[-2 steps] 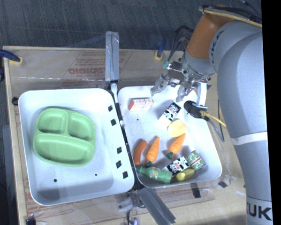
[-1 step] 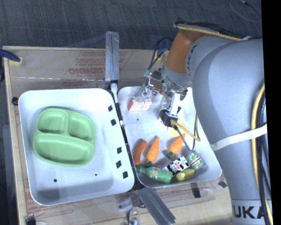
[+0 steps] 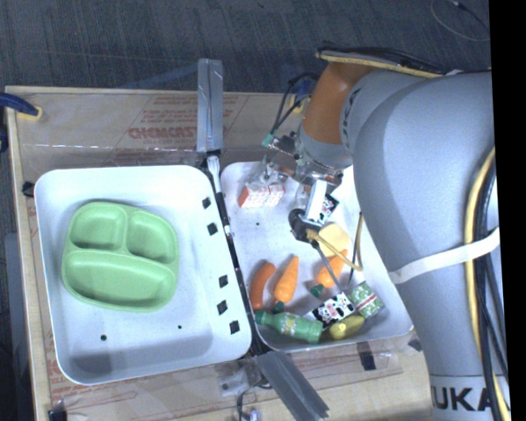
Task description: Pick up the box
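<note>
Reaching in over the right bin (image 3: pixel 388 326), the arm (image 3: pixel 420 179) has its gripper (image 3: pixel 309 213) hanging above that bin's far half, toward the right wall. Whether the gripper is open or closed cannot be told from this view, and nothing is seen held in it. The box (image 3: pixel 261 195), small, white with red print, lies on the bin floor near the far left corner, just beside the gripper and apart from it. A yellow piece (image 3: pixel 333 239) sits directly under the wrist area; its contact with the gripper is unclear. Two carrots (image 3: pixel 275 282) lie mid-bin, and a green bottle (image 3: pixel 291 325), a cow-patterned item (image 3: pixel 335 310) and other small toys crowd the near wall. The left bin (image 3: pixel 191 178) carries a green tray (image 3: pixel 120 255). Assessment: the pick is not done; the box rests unlifted. Remaining, by judgement: shift toward the far left corner, descend, close on the box, lift clear.
</note>
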Controlling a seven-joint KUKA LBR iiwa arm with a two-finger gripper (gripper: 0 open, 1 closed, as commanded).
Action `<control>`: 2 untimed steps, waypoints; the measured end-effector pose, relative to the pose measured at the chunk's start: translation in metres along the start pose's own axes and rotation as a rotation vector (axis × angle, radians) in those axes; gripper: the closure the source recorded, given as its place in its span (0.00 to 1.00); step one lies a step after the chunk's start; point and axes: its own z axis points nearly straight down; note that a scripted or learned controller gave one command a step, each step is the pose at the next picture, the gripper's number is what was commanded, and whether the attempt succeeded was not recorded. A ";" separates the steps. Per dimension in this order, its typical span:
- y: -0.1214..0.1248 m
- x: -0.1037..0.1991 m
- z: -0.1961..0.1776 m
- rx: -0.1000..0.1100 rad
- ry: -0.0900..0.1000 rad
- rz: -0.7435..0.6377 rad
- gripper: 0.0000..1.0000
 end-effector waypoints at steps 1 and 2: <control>0.011 0.000 0.001 0.013 0.006 0.036 0.00; 0.012 -0.022 0.000 0.007 0.013 0.004 0.00</control>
